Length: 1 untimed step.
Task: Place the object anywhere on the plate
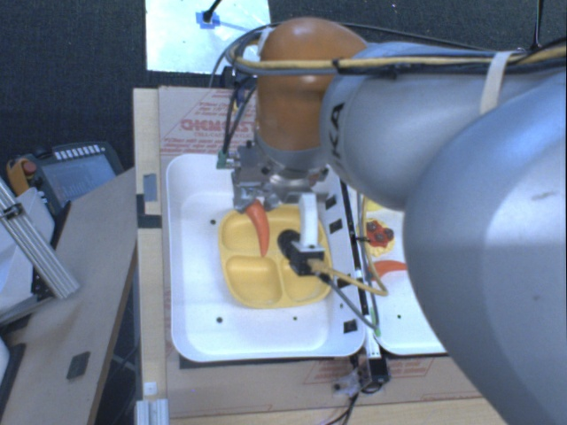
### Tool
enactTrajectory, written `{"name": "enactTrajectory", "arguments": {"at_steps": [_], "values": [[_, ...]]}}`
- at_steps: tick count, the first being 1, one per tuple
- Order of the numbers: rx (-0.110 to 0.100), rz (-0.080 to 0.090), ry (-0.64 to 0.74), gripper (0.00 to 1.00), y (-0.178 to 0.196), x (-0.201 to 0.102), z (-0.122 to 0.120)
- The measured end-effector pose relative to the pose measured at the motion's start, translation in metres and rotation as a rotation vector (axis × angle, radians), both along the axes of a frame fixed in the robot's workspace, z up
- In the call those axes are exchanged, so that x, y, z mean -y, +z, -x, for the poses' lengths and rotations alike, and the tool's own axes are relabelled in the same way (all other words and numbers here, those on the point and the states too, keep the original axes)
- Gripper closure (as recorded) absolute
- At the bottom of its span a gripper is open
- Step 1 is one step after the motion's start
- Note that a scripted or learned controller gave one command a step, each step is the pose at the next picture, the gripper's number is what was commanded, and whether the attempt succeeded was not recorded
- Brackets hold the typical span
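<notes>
A yellow divided plate lies in the left white bin. My gripper hangs over the plate's far side, under the orange wrist band. A red-orange chili pepper hangs from the gripper, its tip pointing down over the plate's upper left compartment. The pepper's upper end is hidden between the fingers, so the gripper looks shut on it.
The right bin is mostly hidden by the arm; a red item and an orange item show in it. A grey ramp and a control pendant stand left of the bench.
</notes>
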State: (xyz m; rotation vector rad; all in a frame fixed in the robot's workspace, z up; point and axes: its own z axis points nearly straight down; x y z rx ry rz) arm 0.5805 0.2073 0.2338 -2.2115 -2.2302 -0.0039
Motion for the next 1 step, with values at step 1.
{"name": "enactTrajectory", "arguments": {"at_steps": [1], "values": [[0.0,0.001,-0.004,0.0,-0.0003,0.0024,-0.0007]]}}
